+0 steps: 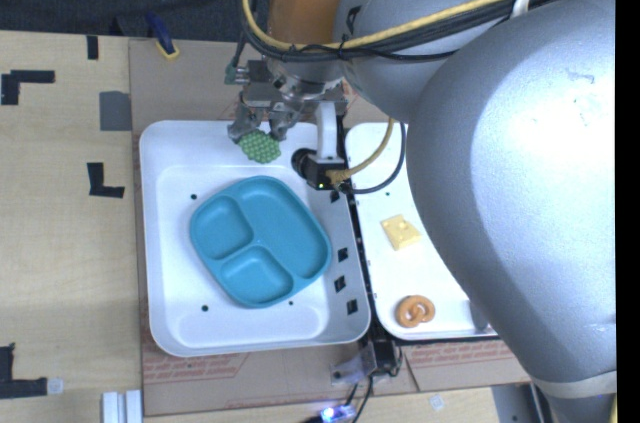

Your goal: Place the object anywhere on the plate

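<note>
Pincer [262,123] closed on green object [260,147], above left bin [165,211] | we judge it light, textured, soft; hold mid-body | plate [260,239] just below.

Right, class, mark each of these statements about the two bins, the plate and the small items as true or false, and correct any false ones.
1. The blue plate lies in the left bin. True.
2. The green object rests on the plate. False: it is at the gripper, beyond the plate's far edge.
3. A pretzel lies in the right bin. True.
4. The yellow piece sits on the plate. False: it lies in the right bin.
</note>
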Action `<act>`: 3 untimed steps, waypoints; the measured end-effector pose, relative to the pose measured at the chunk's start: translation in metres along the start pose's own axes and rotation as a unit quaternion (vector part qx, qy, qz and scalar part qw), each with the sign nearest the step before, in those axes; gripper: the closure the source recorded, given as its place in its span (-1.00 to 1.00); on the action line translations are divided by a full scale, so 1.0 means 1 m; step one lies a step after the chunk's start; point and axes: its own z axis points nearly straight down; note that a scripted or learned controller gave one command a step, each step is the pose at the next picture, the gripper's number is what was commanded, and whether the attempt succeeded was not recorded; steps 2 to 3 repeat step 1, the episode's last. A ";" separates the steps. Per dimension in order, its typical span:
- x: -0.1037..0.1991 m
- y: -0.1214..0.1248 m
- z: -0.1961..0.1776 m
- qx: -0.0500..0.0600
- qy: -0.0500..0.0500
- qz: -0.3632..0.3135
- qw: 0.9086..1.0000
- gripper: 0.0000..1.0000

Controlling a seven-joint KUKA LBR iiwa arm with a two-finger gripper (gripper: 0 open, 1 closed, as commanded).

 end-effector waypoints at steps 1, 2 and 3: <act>-0.001 0.000 0.000 0.000 -0.001 0.000 1.000 -1.00; -0.001 0.000 0.000 0.000 -0.001 0.000 1.000 -1.00; -0.001 0.000 0.000 0.000 -0.001 0.000 1.000 -1.00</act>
